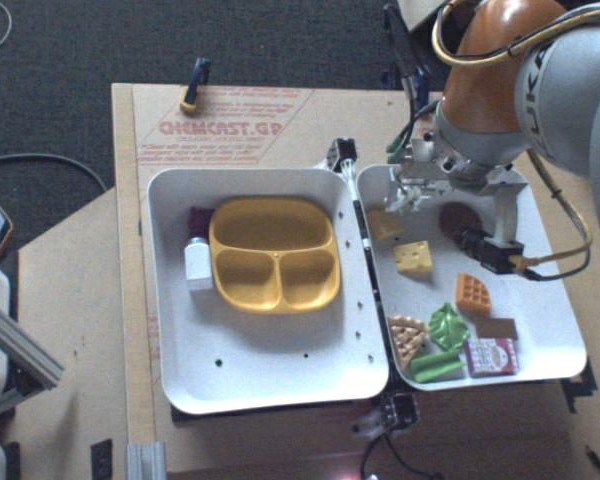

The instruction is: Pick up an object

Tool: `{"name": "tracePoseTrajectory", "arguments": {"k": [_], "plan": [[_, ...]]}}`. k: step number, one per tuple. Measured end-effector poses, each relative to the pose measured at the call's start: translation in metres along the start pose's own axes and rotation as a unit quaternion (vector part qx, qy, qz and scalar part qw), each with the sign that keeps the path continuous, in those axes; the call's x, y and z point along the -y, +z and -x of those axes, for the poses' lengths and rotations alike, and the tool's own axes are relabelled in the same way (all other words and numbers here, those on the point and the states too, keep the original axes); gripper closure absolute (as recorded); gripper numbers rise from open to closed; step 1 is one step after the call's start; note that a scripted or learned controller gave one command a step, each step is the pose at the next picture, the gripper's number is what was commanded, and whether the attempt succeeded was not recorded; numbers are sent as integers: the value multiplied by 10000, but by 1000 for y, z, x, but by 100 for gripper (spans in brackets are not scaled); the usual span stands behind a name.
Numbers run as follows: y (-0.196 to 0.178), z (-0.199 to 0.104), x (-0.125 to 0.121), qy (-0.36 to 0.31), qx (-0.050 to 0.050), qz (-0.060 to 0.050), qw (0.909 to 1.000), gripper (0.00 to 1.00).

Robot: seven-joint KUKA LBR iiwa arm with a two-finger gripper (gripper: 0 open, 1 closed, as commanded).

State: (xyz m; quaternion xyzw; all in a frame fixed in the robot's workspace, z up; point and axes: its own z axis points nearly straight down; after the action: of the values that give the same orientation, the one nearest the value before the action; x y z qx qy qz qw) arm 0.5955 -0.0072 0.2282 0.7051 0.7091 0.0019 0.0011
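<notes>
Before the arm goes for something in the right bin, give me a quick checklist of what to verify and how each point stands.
1. Hand over the right bin: ok, at its far end.
2. Object held: cannot tell, the wrist hides it.
3. Cheese wedge free to grasp: ok, lying apart from its neighbours.
4. Waffle free: ok, though the brown block sits close.
5. Near-end pile, green leaf and green pod: not ok, crowded together.
6. Cable near the bin: not ok, it trails over the rim.

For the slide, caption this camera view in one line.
KUKA arm lowers its gripper into right bin of toy food; yellow divided plate fills left bin.
</notes>
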Motion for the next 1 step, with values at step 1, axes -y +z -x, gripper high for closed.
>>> {"name": "tracePoseTrajectory", "arguments": {"k": [1], "plan": [[-7, -43, -14, -1, -1, 0, 10000, 100]]}}
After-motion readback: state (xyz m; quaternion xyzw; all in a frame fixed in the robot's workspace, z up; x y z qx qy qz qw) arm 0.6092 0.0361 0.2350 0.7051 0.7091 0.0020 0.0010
